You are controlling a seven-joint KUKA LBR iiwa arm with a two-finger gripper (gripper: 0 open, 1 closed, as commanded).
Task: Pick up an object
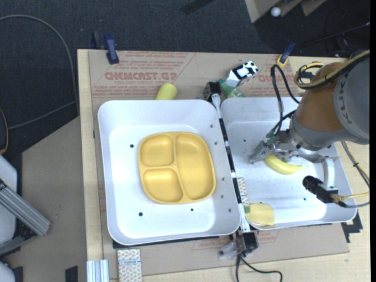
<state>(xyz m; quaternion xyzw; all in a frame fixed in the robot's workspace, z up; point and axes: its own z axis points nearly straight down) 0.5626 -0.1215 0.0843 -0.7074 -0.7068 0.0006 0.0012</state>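
A yellow banana (284, 166) lies in the right bin (282, 207), near its middle. My gripper (267, 152) is low over the banana's left end, touching it or just above it; the wrist hides the contact. The grey arm with its orange band (320, 107) reaches in from the right. A pale yellow chunk (260, 214) rests on the right bin's front left corner. A yellow divided plate (176, 167) lies flat in the middle of the left bin (117, 128).
A yellow cylinder (166, 91) lies on the bench behind the left bin. A black-and-white item (244, 71) and a green piece sit behind the gap between the bins. A black cable (320, 190) runs over the right bin's right side.
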